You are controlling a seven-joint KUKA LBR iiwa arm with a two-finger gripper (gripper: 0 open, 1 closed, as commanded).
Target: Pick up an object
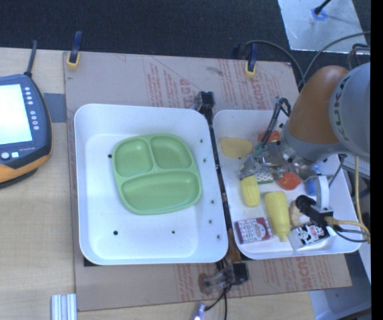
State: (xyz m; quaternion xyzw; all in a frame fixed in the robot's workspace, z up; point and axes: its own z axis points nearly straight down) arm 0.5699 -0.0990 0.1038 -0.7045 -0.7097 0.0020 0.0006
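The arm [325, 112] reaches in over the right bin [228, 122] on the desk [18, 245], and its bulk hides a good part of that bin, so any object under the wrist is out of sight and could be struck on a blind descent. The left bin [88, 242] holds a green divided plate [156, 174], well apart from the arm and no likely target. The crowding in the right bin is the main risk: a yellow bottle [277, 213], a corn cob [249, 191], a flat yellow piece [235, 147], a small red carton [253, 230] and a red piece [289, 180] lie close together, some touching. The gripper [261, 160] hangs low among them, just above the corn cob; whether it is wide, narrow or holding anything I cannot tell. Closing here could catch two things at once, or nudge the rounded cob so that it rolls away from the grasp.
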